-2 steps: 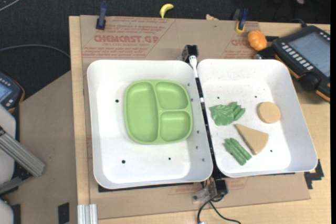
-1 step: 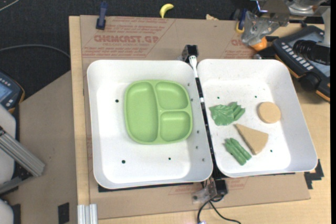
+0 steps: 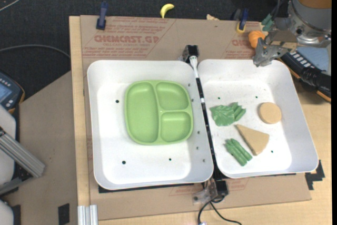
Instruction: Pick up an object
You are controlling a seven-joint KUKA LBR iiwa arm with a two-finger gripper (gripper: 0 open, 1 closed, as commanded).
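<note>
Four toy foods lie in the right bin (image 3: 295,162): nearest, a bunch of green beans (image 3: 238,151) touching a tan wedge-shaped slice (image 3: 254,138), then a leafy green piece (image 3: 227,114) and a round tan cookie (image 3: 269,113) farther back. Beside it, the left bin (image 3: 105,124) holds a green divided plate (image 3: 158,111). Farther off, the gripper (image 3: 262,55) hangs over the right bin's back rim, nothing between its parts; whether they stand apart or together I cannot tell. Beyond, a small yellow banana (image 3: 167,9) lies past the desk (image 3: 158,34).

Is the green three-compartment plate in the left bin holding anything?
Empty. All three compartments of the green divided plate show bare green; the toy food pieces lie in the right white bin.
</note>
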